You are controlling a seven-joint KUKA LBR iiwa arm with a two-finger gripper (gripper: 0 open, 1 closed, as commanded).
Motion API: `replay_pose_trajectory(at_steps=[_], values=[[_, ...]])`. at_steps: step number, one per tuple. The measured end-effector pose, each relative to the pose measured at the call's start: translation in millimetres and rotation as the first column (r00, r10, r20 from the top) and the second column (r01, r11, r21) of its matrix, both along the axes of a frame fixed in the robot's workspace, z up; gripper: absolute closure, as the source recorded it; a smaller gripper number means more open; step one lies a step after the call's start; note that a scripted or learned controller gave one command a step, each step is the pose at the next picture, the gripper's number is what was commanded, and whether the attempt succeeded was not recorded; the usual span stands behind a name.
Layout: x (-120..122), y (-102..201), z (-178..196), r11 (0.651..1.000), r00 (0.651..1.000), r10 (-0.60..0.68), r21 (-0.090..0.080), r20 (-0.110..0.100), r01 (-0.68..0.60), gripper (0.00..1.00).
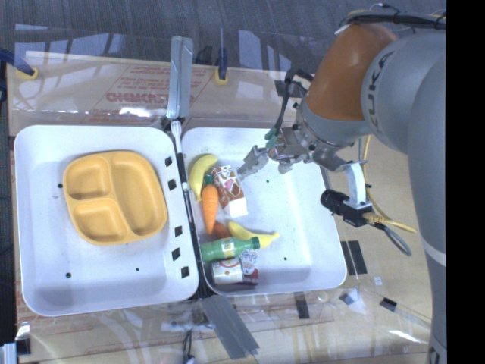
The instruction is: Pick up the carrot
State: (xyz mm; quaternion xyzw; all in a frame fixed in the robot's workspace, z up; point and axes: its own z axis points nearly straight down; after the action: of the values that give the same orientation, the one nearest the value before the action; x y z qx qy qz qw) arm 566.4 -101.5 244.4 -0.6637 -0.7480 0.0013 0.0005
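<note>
Approach step: end effector (254,160) above right bin (322,275), finger state indiscernible; next, descent onto carrot (209,207) beside milk carton (229,189).

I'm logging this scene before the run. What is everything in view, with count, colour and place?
Bins: 2, white, side by side on the bench.
Plate: 1, yellow, three compartments, in the left bin.
Carrot: 1, orange, right bin, near its left wall.
Bananas: 2, yellow, right bin; one above the carrot, one below the carton.
Carton: 1, white and brown, right of the carrot.
Bottle: 1, green, yellow cap, lying below the carrot.
Can: 1, white and red, at the right bin's lower left corner.
Arm: 1, grey with orange band, from the right.
Hand: 1, grey, above the right bin, near the carton.
</note>
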Motion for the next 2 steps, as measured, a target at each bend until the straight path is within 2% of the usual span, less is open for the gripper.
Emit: replay_pose_trajectory(at_steps=[1, 2], values=[[23.8, 65.0, -56.6, 0.997, 0.997, -0.078, 0.001, -0.004, 0.078, 0.0], [24.9, 65.8, -49.5, 0.998, 0.998, -0.07, 0.0, -0.008, 0.07, 1.0]])
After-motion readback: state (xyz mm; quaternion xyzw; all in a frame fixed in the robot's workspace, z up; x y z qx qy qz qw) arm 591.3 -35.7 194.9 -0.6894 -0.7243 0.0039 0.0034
